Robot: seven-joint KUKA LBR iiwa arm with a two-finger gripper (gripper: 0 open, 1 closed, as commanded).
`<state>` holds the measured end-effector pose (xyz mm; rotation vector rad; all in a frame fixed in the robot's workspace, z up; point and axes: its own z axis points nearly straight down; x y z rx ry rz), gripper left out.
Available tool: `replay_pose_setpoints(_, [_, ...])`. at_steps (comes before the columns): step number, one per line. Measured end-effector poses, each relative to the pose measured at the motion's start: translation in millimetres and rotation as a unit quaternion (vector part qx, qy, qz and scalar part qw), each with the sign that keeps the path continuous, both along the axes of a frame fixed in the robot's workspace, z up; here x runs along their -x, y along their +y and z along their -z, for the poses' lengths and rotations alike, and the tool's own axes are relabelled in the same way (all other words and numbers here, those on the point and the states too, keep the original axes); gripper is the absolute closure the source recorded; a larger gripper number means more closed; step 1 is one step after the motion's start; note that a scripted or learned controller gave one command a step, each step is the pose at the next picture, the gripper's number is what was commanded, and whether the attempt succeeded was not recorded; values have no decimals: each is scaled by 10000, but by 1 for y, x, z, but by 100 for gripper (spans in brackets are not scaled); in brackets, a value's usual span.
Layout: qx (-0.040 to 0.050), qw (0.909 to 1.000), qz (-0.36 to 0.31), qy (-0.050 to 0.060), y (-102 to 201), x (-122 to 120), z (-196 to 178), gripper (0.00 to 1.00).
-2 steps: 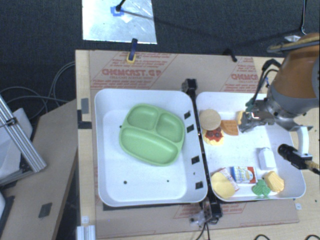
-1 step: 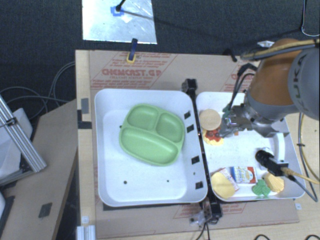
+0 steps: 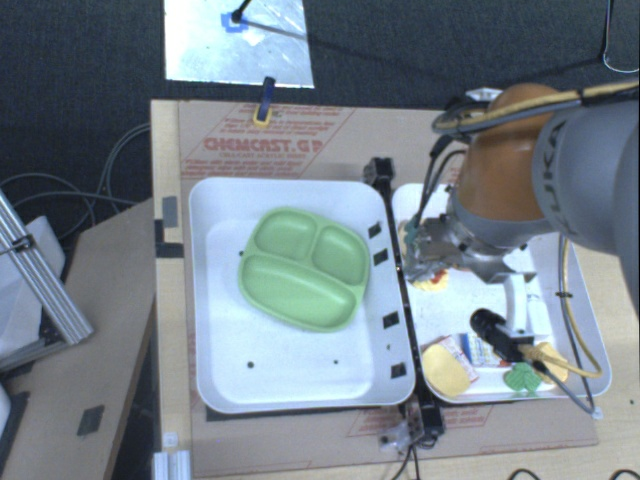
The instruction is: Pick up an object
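Note:
My gripper (image 3: 424, 256) hangs low over the upper left part of the right bin (image 3: 570, 368), close to the wall between the two bins. Right under it lies a small red and yellow thing (image 3: 433, 281), partly covered by the gripper, and I cannot tell whether the two touch. In the near part of that bin lie a yellow rounded thing (image 3: 447, 370), a small colourful packet (image 3: 472, 351) and a green toy (image 3: 520, 377). The grey and orange wrist hides the far part of the right bin.
The left bin (image 3: 225, 368) holds a green divided plate (image 3: 304, 267) lying flat near its middle. Black clips line the wall between the bins (image 3: 388, 288). Cardboard lies under both bins, and a shiny sheet (image 3: 200, 28) lies on the floor beyond.

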<state>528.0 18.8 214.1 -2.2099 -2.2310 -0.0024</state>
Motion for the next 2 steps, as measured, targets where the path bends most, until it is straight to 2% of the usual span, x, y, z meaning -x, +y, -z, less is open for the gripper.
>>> replay_pose_setpoints(2, [9,10000,45,-4,-12,3,-2,100])
